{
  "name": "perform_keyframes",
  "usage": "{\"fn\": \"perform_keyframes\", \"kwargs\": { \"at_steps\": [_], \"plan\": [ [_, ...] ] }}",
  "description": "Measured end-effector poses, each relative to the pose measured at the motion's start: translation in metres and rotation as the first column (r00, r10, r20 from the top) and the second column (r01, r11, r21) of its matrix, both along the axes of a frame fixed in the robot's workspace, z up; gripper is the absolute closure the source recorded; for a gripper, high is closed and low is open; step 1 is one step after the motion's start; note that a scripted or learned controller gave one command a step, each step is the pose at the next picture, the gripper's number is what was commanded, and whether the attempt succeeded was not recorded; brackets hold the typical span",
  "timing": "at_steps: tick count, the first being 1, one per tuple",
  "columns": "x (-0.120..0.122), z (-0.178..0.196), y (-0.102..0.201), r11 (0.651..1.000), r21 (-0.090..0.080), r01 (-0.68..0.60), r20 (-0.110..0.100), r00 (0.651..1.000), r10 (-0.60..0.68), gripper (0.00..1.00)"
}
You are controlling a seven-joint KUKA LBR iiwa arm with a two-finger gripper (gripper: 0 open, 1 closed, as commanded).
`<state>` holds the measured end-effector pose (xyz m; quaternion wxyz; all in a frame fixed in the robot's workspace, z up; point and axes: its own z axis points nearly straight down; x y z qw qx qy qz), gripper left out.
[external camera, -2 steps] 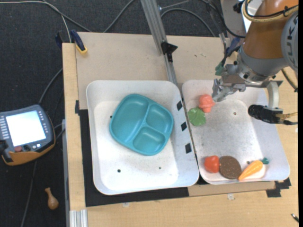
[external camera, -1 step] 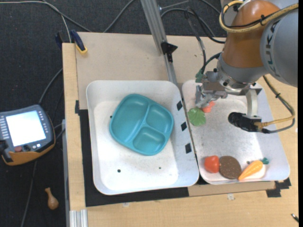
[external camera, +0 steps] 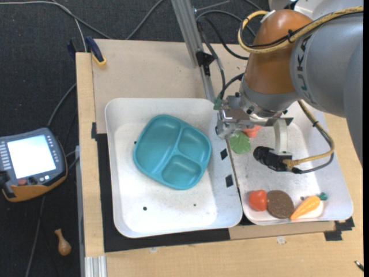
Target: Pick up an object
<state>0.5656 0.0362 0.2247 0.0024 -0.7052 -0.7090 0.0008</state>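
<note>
Arm point(external camera: 300, 56) loomed over right bin point(external camera: 340, 198), reaching in from right. Counter point(external camera: 144, 74) carried both bins side by side. Left bin point(external camera: 124, 212) held teal divided plate point(external camera: 172, 150), tilted, near middle. Hand point(external camera: 239, 126) sat low at right bin's far left corner, right above green object point(external camera: 241, 143); grip state — cannot tell, wrist blocked it. Brown round object point(external camera: 280, 203), carrot point(external camera: 306, 206) and tomato point(external camera: 258, 199) lined near edge, touching.

cam: you have one fixed view | high above bench point(external camera: 150, 68), slanted down | both white bins point(external camera: 124, 212) framed | arm point(external camera: 323, 51) enters right
</note>
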Motion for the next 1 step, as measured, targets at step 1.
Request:
{"fn": "perform_keyframes", "kwargs": {
  "at_steps": [1],
  "plan": [
    [-0.0118, 0.0097, 0.0544, 1.000, -0.001, 0.003, 0.004, 1.000, -0.003, 1.00]
  ]
}}
